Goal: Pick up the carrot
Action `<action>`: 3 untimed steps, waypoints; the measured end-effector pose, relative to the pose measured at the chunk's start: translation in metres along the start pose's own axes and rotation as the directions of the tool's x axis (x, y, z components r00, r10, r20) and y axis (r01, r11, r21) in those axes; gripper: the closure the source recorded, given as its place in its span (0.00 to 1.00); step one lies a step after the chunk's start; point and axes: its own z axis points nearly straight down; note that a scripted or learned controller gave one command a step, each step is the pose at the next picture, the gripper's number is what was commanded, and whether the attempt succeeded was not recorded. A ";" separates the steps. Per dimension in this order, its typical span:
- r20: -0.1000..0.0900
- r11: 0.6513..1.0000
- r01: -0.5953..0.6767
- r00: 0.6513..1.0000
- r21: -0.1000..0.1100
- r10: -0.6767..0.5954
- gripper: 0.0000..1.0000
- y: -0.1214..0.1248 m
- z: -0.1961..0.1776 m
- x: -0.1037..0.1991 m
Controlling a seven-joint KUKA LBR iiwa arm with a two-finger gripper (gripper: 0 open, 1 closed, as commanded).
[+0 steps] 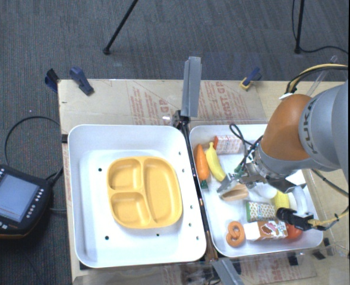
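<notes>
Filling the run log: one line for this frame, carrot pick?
stage: approach | claw: over right bin, right of banana | carrot: at bin's left wall, beside banana, not grasped | yellow tray: left bin

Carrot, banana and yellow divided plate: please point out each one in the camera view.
carrot (202, 161), camera view, middle of its orange body.
banana (215, 163), camera view, middle of its yellow curve.
yellow divided plate (144, 192), camera view, the ridge between its compartments.
</notes>
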 end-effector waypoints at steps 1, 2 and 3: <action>0.001 0.994 -0.105 0.994 -0.004 0.105 0.00 0.030 -0.001 -0.024; 0.000 0.995 0.097 0.995 -0.001 -0.097 0.00 -0.037 0.000 -0.001; 0.002 0.991 0.134 0.991 -0.004 -0.134 0.00 0.014 -0.001 0.003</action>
